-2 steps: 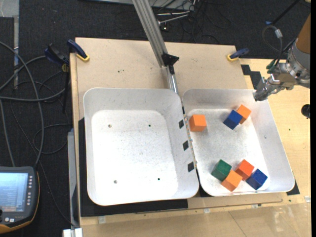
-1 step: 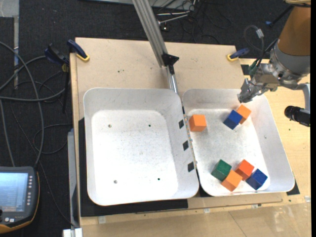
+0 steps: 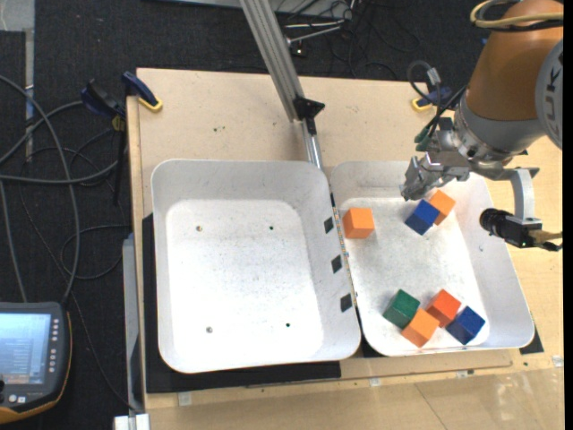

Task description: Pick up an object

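My gripper point(image 3: 419, 186) hangs over the far side of the right bin point(image 3: 501, 267), just left of and above a blue block point(image 3: 420, 217) that touches an orange block point(image 3: 440, 204). Nothing shows between the fingers. A lone orange block point(image 3: 359, 222) lies near the bin's left wall. Close to the near edge sits a cluster: a green block point(image 3: 402, 308), an orange block point(image 3: 421, 327), a red-orange block point(image 3: 444, 305) and a dark blue block point(image 3: 466, 324).
The left bin point(image 3: 179, 195) lies beside the right one on the wooden bench. A metal pole point(image 3: 277, 52) slants down to the bins' shared far corner. Clamps point(image 3: 141, 91) sit at the bench's far corners. A black fixture point(image 3: 510, 227) sticks out by the right bin's edge.
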Available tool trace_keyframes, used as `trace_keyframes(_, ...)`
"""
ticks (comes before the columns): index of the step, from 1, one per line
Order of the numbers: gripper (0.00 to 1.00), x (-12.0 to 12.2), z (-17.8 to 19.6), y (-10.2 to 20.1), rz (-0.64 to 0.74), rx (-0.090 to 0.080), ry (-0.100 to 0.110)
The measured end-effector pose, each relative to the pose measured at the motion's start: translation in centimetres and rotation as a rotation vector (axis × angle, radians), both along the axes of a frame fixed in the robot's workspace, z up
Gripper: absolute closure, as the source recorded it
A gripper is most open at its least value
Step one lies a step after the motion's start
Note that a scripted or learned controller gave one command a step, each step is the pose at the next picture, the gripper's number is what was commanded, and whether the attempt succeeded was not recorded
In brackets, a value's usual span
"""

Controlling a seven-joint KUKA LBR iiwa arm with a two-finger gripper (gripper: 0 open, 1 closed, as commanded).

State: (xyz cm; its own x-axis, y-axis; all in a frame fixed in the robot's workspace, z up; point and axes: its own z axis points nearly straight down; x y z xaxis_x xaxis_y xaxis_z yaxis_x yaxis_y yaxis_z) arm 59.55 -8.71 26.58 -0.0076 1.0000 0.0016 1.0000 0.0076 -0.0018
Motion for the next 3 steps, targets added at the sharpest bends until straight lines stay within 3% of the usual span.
trace_keyframes(1,1.0,-1.4,-1.3,4.6,0.0,0.0,0.001)
trace_keyframes(3,1.0,-2.0,-1.6,16.5,0.002,0.001,-0.002)
